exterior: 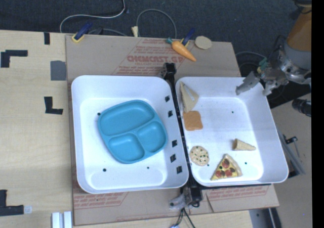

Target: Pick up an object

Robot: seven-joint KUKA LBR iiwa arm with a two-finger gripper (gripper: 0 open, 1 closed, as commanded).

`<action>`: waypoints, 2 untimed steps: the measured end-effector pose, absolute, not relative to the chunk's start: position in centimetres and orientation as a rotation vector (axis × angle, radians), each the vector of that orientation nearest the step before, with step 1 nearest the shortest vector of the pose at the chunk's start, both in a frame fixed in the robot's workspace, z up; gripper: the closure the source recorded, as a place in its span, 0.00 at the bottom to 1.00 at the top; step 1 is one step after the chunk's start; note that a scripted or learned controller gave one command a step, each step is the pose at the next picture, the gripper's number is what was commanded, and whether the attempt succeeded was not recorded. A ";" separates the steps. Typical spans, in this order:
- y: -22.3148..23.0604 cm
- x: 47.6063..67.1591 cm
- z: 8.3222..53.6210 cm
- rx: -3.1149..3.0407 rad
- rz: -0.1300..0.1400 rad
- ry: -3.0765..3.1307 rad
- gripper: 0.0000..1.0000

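Camera view: hand [246,86], finger state indiscernible, hovers over right bin's [273,136] upper-right rim, likely staging above pizza slice [226,167].

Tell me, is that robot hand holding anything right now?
Nothing. The hand hangs over the right bin's upper right corner, and the food pieces lie on the bin floor.

Red print runs across the cardboard sheet [152,57] beyond the bins — its largest word seems to begin "CHEMCAST", the rest too faint and small to read.
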State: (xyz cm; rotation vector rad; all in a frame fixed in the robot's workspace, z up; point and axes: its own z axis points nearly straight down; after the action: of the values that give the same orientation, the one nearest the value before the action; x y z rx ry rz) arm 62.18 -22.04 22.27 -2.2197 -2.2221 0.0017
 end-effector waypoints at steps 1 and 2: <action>-15.0 61.3 15.6 -2.209 0.004 -2.223 0.00; -10.0 58.2 8.4 -2.222 -0.002 -2.227 0.00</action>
State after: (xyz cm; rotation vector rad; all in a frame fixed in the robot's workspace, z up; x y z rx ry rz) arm 58.19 -10.05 8.45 -2.2219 -2.2270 -0.0017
